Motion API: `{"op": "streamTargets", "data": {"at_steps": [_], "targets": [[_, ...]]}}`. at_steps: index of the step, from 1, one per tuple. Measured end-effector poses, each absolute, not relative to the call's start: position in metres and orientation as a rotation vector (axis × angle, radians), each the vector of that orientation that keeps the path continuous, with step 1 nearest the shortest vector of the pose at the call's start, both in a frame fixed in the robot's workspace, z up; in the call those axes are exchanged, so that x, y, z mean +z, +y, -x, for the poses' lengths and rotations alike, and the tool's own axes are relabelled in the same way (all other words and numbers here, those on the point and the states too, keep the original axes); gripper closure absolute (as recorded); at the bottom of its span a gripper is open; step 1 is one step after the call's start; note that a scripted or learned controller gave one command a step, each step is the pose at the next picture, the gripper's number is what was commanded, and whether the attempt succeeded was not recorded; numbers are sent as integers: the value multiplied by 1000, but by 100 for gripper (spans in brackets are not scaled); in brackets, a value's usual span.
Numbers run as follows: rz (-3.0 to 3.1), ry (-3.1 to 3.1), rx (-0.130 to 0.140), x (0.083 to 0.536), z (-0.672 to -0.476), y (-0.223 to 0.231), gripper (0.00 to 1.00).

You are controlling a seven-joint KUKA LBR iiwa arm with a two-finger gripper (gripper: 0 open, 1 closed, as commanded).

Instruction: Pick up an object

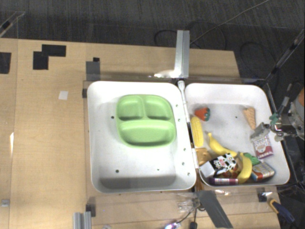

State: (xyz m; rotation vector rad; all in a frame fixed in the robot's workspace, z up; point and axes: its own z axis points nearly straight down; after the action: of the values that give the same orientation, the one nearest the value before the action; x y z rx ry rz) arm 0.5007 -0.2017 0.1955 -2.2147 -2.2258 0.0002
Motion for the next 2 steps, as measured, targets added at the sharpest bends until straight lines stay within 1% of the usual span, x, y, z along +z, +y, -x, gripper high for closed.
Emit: {"op": "streamTargets", "data": {"at_steps": [1, 2], "targets": [[1819, -2565, -3, 97, -528, -193, 0], [1460, -2802, -6, 92, -553, -132, 0]]}}
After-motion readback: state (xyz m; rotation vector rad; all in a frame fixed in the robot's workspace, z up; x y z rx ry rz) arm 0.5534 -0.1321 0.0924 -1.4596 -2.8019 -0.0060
